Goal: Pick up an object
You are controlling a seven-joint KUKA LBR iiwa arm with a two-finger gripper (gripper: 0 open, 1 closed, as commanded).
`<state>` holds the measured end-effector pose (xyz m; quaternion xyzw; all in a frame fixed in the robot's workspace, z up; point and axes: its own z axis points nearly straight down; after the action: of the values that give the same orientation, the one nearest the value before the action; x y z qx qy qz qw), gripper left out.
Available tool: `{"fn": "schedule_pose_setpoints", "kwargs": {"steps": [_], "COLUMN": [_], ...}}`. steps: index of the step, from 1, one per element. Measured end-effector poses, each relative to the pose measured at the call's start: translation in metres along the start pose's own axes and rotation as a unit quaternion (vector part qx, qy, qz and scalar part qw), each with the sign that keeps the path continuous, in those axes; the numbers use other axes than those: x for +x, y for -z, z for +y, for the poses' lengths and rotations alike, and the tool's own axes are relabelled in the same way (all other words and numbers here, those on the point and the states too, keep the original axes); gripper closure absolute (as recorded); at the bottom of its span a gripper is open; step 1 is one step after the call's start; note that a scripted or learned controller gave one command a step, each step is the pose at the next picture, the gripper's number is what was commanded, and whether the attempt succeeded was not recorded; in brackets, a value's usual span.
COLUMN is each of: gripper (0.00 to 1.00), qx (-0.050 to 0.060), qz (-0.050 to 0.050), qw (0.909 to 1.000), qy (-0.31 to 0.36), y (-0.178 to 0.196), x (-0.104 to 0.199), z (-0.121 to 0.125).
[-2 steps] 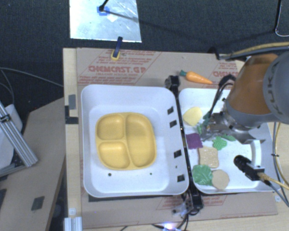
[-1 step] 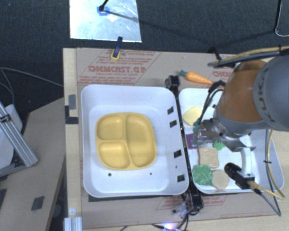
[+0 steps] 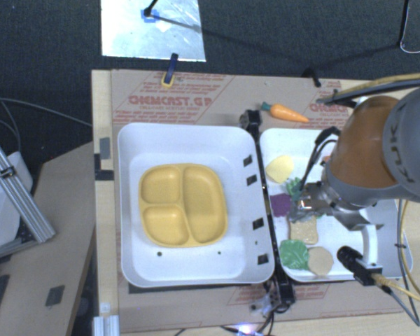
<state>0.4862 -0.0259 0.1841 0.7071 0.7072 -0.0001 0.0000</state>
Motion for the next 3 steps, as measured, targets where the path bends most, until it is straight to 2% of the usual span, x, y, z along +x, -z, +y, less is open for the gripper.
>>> {"fn": "schedule_pose_setpoints", "kwargs": {"steps": [2,3], "gripper": [1.00,1.00], "qx": [0.000,-0.002], "qz": [0.001,0.001], "qw": [1.0000,1.0000], "qy": [0.003,0.003], "y": [0.000,0.000], "x": [0.077,0.136], "z": [0.000,0.047]}}
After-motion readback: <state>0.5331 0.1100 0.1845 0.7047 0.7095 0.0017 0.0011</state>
